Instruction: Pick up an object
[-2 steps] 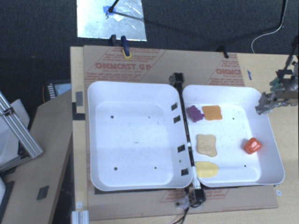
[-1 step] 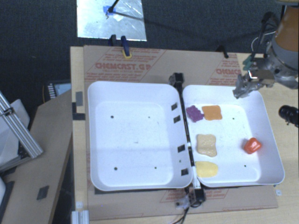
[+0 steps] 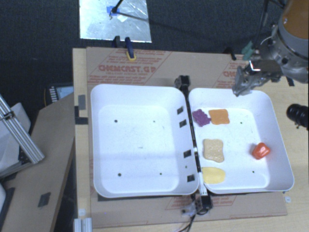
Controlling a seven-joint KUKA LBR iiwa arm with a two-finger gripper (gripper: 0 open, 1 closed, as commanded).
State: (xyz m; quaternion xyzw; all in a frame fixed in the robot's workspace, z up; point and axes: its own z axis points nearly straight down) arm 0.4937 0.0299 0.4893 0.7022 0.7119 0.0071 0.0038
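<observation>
Yellow piece (image 3: pixel 213 175) at the right bin's (image 3: pixel 277 144) six o'clock, tan piece (image 3: pixel 213 150), purple piece (image 3: pixel 201 117), orange piece (image 3: pixel 219 116), red piece (image 3: pixel 260 151) at three o'clock, gripper (image 3: pixel 243 88) above the twelve o'clock rim, holding nothing.

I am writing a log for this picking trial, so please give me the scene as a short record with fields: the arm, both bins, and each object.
gripper: above the far rim of the right bin, holding nothing
left bin: white, shallow
right bin: white, holds five objects
purple piece: far left, beside orange flat piece
tan piece: middle left
yellow piece: near left corner
red piece: right side, apart from the rest
</observation>
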